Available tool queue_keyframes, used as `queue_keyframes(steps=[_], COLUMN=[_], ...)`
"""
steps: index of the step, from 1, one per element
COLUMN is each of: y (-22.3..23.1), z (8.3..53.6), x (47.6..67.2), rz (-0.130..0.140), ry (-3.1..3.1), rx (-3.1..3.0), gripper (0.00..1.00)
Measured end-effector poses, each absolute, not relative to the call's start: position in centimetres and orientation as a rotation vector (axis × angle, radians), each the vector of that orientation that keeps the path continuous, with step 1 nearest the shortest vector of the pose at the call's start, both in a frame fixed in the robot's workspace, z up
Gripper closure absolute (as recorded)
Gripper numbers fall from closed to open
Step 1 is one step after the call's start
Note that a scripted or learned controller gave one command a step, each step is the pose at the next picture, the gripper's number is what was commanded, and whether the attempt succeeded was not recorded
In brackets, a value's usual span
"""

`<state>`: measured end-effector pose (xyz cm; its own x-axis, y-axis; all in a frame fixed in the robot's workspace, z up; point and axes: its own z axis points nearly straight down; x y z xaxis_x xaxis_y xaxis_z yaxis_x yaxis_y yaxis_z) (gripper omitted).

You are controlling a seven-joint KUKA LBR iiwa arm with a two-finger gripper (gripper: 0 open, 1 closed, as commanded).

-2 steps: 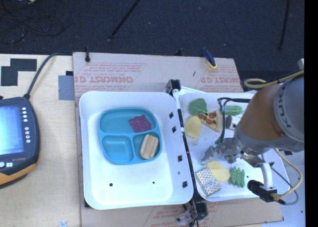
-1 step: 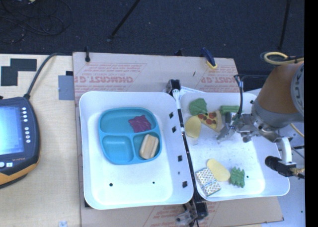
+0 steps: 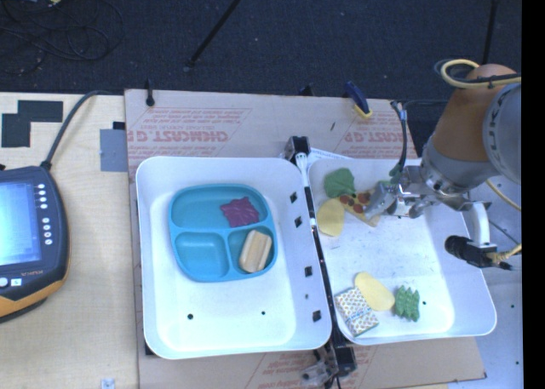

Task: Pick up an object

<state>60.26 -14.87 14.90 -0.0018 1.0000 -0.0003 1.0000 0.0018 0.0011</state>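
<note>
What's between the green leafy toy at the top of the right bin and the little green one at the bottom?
In the camera view, bare white bin floor lies between the leafy toy and the small green toy.

hand (image 3: 381,202) tips lost among small blurred items (image 3: 358,202), fingers' gap unreadable

Two bins sit side by side on the tabletop (image 3: 77,140): the left bin (image 3: 162,294) holds a divided tray (image 3: 183,208), with a crumpled piece (image 3: 240,209) in its rear section and a bread-like piece (image 3: 255,250) in its front right section. In the right bin (image 3: 464,311), a leafy piece (image 3: 339,182), some small bits (image 3: 356,201) and a rounded piece (image 3: 329,218) cluster at the rear left. A flat oval piece (image 3: 374,291) lies near the front, between a patterned block (image 3: 356,310) on its left and a spiky piece (image 3: 406,303) on its right.
</note>
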Motion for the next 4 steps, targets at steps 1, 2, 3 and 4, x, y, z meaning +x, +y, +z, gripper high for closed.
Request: queue_keyframes(steps=[1,2,3,4], y=[-20.0,-17.1,-16.9,-10.0], z=[9.0,9.3,10.6,16.4], x=[63.6,64.6,64.8,64.4], rz=[0.004,0.000,0.010,0.001], ry=[2.224,2.216,2.222,2.226], rx=[2.223,2.216,2.212,2.219], gripper=[0.00,0.00,1.00,1.00])
